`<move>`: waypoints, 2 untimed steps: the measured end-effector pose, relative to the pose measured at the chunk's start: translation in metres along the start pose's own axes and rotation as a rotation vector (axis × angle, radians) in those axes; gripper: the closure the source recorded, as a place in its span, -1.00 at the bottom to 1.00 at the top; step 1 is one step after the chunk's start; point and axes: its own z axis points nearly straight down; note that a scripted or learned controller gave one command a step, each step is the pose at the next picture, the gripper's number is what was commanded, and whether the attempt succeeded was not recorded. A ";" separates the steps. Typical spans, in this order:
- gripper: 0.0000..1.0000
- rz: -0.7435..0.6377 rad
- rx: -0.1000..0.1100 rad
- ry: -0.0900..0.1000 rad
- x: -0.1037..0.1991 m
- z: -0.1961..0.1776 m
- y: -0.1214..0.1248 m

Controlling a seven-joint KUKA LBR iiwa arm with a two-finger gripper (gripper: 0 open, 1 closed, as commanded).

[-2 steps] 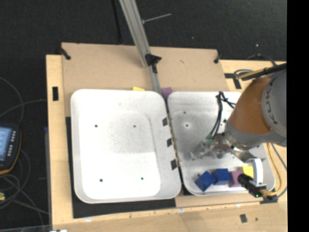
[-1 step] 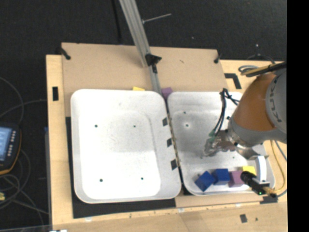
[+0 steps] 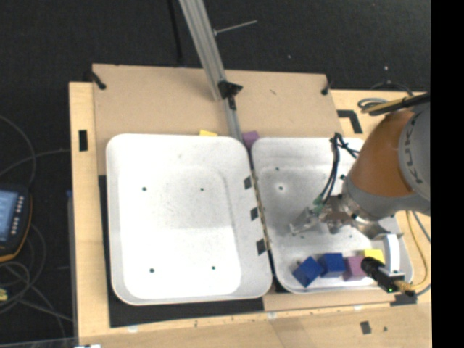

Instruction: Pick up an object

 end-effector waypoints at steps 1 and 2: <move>-1.00 0.001 0.000 0.000 0.000 0.000 0.000; -1.00 -0.010 -0.004 -0.001 0.035 -0.070 0.008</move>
